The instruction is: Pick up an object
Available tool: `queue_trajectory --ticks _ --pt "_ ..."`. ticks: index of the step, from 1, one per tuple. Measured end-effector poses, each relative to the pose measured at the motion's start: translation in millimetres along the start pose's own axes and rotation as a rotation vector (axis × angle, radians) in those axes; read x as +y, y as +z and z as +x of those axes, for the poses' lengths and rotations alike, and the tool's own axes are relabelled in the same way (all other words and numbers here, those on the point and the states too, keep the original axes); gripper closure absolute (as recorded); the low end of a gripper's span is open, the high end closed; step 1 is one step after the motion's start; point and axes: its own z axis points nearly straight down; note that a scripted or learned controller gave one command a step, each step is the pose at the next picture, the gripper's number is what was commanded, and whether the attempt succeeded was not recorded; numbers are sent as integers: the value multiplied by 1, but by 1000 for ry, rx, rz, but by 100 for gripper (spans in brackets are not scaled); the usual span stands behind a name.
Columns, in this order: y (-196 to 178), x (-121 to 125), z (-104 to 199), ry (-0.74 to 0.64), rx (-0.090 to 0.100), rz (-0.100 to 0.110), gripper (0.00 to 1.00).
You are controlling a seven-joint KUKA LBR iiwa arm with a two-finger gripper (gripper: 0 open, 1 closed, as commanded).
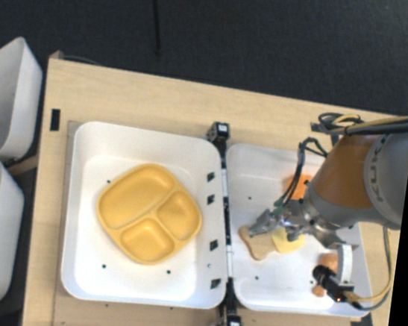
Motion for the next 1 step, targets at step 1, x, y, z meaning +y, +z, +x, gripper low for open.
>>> queue_trajectory --ticks 1 --pt "19 1 -2 2 -1 -7 0"
